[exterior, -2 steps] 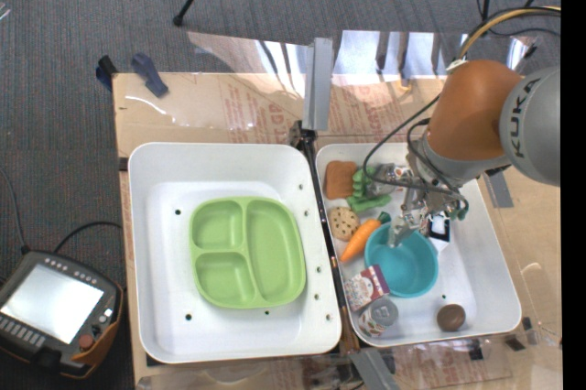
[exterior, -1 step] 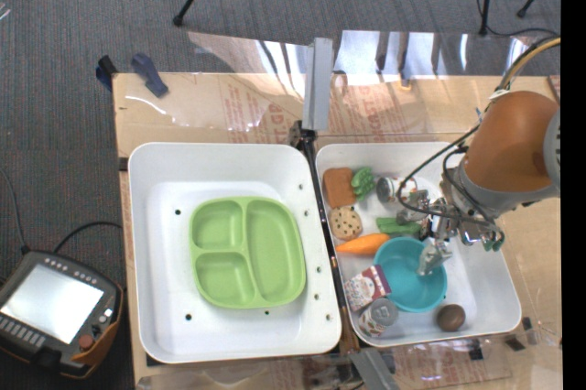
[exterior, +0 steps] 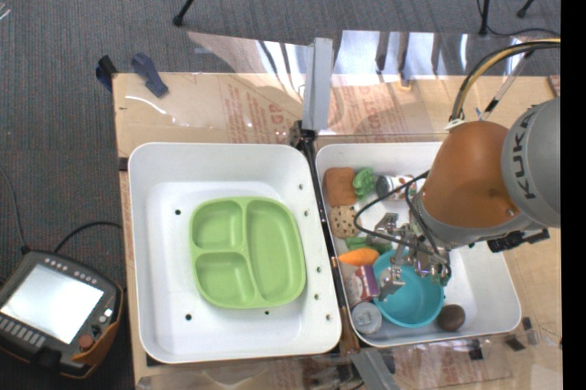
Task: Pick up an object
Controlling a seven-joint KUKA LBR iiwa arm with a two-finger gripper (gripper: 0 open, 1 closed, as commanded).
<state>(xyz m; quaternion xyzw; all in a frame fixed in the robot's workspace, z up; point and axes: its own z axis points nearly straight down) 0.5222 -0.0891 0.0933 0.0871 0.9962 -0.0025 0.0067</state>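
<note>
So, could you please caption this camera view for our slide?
Grey KUKA arm's gripper poised over a teal plastic bowl in the cluttered right white bin; green divided tray lies left.

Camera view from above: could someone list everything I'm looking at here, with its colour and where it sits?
Bins: two, white, side by side on the bench.
Divided plate: one, light green, in the left bin.
Bowl: one, teal, front of the right bin.
Carrot: one, orange, right bin, left of the bowl.
Bread-like piece: one, brown, back left of the right bin.
Leafy item: one, green, beside it.
Round lump: one, dark brown, right of the bowl.
Handheld screen: one, grey, floor at left.
Arm: one, grey and orange, over the right bin.
Pincer: one, metallic, above the bowl.
</note>
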